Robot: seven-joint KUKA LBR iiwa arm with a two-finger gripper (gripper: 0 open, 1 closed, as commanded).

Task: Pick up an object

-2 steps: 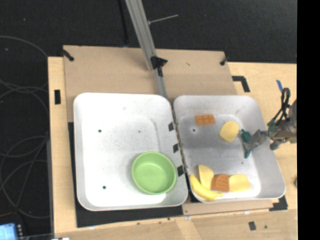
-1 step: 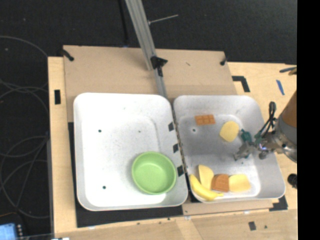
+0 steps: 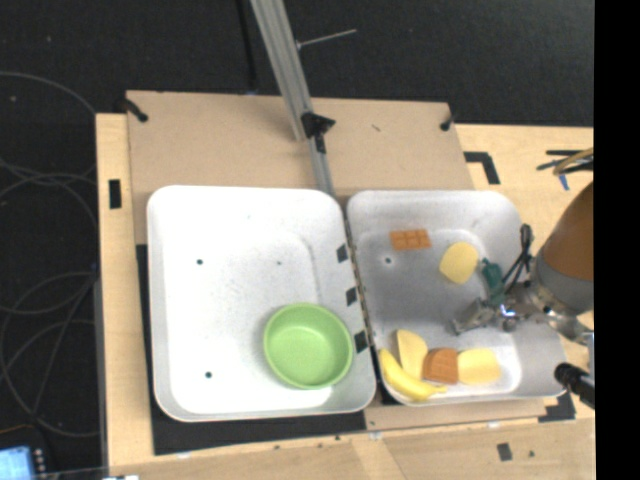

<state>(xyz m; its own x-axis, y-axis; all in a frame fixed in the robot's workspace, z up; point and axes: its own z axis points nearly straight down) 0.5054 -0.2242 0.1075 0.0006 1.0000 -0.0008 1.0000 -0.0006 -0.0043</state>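
Observation:
The right bin holds several small items. A flat orange piece lies near its back, and a round yellow object sits to the right of it. Along the front wall lie a yellow banana, a brown block and a yellow lump. My gripper reaches in from the right, low over the bin floor. It is between the round yellow object and the front row of items and touches none of them. The grey arm with its orange band rises behind it.
A green bowl stands at the front right of the left bin. A grey metal pole slants up from behind the bins. The bench edge runs along the front.

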